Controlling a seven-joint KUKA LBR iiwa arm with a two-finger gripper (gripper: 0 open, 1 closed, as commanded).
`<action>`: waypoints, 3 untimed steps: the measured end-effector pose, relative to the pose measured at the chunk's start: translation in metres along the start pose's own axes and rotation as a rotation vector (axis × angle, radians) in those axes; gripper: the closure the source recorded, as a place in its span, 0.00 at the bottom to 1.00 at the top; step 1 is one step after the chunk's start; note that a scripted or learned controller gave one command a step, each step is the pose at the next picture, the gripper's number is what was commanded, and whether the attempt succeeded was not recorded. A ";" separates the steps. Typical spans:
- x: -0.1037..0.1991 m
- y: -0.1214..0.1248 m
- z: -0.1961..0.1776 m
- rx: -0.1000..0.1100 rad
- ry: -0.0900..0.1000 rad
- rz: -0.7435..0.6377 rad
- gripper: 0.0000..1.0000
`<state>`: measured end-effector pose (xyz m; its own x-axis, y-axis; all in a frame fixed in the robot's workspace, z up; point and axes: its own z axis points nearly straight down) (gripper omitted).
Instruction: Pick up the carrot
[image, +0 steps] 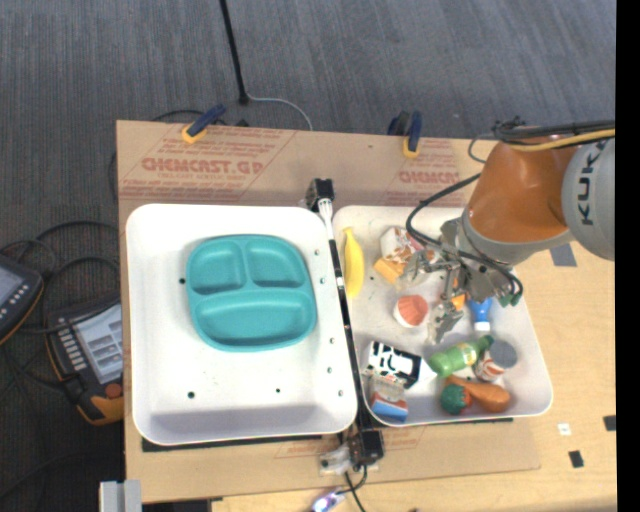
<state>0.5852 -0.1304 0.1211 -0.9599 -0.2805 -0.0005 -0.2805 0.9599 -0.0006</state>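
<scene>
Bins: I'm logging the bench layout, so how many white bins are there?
2. The left bin holds a teal divided tray. The right bin holds the toy clutter, including the carrot at its near right corner, below the gripper.

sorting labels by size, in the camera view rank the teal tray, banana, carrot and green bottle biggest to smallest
1. teal tray, by far the largest
2. banana
3. carrot and green bottle: they look about alike in length, and the carrot is partly hidden by neighbouring toys, so no ranking between them.

Grey carpet floor (400, 50), cardboard-topped bench (300, 160), black cables (60, 245) at left
</scene>
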 end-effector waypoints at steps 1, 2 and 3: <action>0.011 -0.034 0.032 -0.002 -0.007 -0.204 0.00; 0.010 -0.036 0.020 0.002 -0.013 -0.201 1.00; -0.075 -0.045 -0.089 0.001 -0.006 -0.150 1.00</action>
<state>0.6698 -0.1527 0.2102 -0.9073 -0.4204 -0.0066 -0.4204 0.9073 -0.0024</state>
